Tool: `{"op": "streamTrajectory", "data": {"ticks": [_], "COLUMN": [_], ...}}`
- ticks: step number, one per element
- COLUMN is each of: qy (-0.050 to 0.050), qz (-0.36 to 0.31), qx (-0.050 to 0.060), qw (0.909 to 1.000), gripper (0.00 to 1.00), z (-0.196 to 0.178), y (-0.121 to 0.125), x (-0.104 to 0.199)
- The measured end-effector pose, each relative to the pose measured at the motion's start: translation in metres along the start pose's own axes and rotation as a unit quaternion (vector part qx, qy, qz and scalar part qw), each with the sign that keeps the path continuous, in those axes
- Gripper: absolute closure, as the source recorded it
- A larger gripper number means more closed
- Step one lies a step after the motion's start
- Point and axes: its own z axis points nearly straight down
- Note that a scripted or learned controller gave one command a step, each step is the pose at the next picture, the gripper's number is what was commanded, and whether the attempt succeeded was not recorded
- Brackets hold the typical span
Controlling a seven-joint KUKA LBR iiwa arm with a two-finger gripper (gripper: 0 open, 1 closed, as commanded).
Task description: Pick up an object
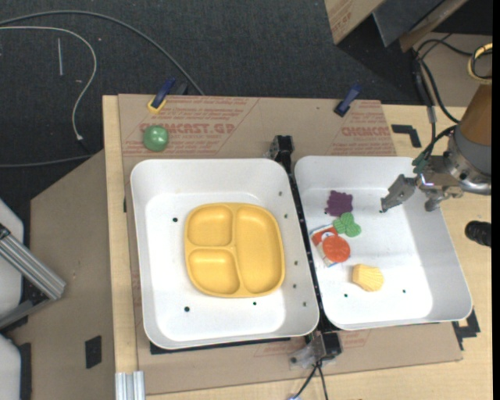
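Left bin (148, 234): yellow divided plate (234, 250) | right bin (441, 269): four small toys (337, 248) | claw (410, 201) spread, empty

The arm (473, 152) runs out of the picture at the right edge, so we see just its wrist end. In the right bin (437, 258) a red-and-white piece (319, 237) lies partly under the orange round toy (337, 249); we cannot tell what it is. A dark object (479, 232) on the worktop (70, 234), right of that bin, is cut by the edge. The cardboard box (351, 16) at the far side and the metal rail (27, 266) at the left are cut off too. The fitting (316, 348) at the bins' near corners is too blurred to make out.
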Motion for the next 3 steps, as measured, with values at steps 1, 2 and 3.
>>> {"op": "streamTrajectory", "data": {"ticks": [1,2,3], "qy": [0.001,0.001,0.001], "qz": [0.000,0.000,0.000], "qx": [0.003,0.003,0.002], "qw": [1.0000,1.0000,1.0000], "gripper": [0.00,0.00,0.00], "z": [0.054,0.102,0.148], "y": [-0.001,-0.011,-0.011], "x": [0.011,0.008,0.008]}}
